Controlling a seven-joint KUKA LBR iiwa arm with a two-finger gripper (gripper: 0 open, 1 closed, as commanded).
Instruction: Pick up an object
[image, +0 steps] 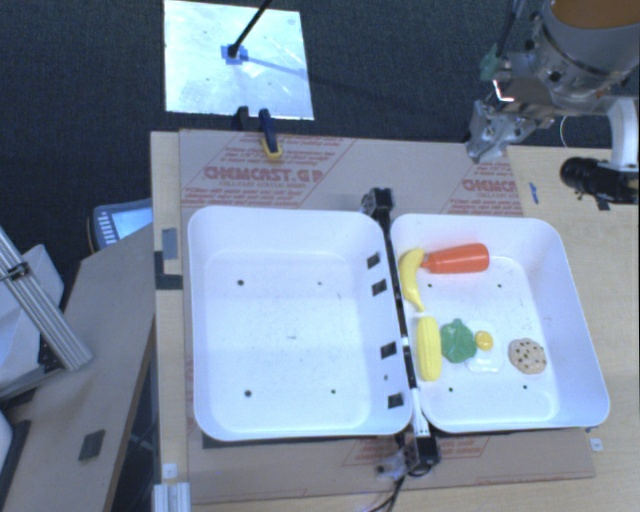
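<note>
The right bin (575, 300) holds several toy foods. An orange carrot (457, 258) lies near its far wall, with a yellow banana (411, 276) just left of it. A yellow corn cob (428, 346) rests along the bin's left wall, beside a green broccoli piece (458, 340). A fried egg (483, 343) and a brown cookie (527, 355) sit further right. My gripper (487, 138) hangs high above the bench, beyond the right bin's far edge, well apart from all the objects, with nothing seen in it.
The left bin (215, 240) sits beside the right one, joined by a black clamp strip (385, 290). A cardboard sheet (300, 165) lies under both bins. A shiny metal plate (235, 60) is at the back left. A yellow clamp (270, 135) stands at the cardboard's far edge.
</note>
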